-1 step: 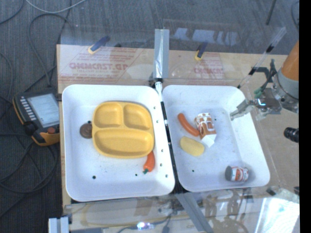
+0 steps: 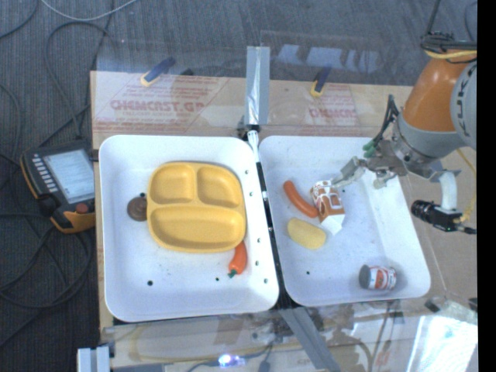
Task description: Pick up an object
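**Crowded cluster under the gripper invites a missed grasp**

We see the grey arm with its orange band reaching in from the right of the frame, its two-finger gripper [image 2: 343, 178] low over the right-hand shallow white bin [image 2: 403, 231], pointing toward the frame's centre. We cannot tell from this view whether the tool is released or clenched, and nothing is plainly caught in it.

The likeliest thing to be picked, as we judge it, is the small orange-and-white carton [image 2: 328, 201] lying tilted just below and left of the tool tip. Touching or almost touching it are an orange sausage-shaped toy [image 2: 299, 198] on its left and a pale yellow rounded block [image 2: 307, 234] below it. A small red-and-white can [image 2: 378, 277] lies on its side well apart, toward the bin's lower right.

The risk, in our view, is this crowding: a descent slightly off centre could shove the carton into its neighbours, or pinch two things at once. The carton's tilt could also let it slip or roll from a closing grip.
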Controlling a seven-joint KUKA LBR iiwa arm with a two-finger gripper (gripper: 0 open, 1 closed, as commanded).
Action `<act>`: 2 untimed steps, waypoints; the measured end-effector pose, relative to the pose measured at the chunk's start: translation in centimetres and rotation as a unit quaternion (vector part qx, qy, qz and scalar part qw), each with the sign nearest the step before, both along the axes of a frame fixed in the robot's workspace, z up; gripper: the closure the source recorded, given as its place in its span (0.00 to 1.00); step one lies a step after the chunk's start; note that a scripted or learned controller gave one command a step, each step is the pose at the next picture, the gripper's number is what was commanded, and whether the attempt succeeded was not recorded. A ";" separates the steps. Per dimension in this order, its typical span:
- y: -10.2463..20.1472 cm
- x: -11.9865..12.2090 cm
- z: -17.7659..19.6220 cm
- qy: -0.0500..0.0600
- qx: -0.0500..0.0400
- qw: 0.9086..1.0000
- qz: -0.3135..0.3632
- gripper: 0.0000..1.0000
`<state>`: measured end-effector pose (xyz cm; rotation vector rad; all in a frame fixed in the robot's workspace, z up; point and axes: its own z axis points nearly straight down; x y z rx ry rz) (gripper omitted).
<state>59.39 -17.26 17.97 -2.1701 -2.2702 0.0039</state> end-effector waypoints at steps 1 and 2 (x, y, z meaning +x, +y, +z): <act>4.5 -1.6 -8.4 -0.002 0.001 0.999 -0.034 0.00; 4.6 -1.6 -7.4 -0.003 0.001 0.999 -0.033 1.00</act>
